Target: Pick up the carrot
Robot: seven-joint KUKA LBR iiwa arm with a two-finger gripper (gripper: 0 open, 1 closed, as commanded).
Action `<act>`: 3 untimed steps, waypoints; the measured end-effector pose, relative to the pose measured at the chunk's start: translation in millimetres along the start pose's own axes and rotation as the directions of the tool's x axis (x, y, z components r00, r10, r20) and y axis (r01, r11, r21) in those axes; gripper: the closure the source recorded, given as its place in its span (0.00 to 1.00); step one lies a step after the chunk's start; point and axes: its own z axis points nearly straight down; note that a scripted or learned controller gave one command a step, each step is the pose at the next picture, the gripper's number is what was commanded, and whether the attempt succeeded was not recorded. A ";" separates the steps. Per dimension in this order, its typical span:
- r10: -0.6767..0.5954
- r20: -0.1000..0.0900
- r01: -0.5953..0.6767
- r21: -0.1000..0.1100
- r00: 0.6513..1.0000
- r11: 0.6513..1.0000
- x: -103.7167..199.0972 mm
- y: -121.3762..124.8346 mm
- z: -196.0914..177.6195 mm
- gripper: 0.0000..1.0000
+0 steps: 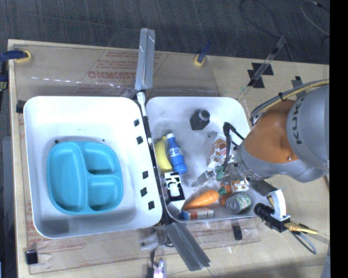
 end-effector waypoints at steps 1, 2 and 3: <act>-0.009 -0.004 0.009 0.007 1.000 1.000 0.4 -2.0 -110.0 0.00; -0.023 -0.006 0.023 0.010 1.000 1.000 25.6 0.8 13.3 0.00; 0.037 -0.005 -0.037 0.010 0.999 0.999 1.9 -2.7 -27.8 0.00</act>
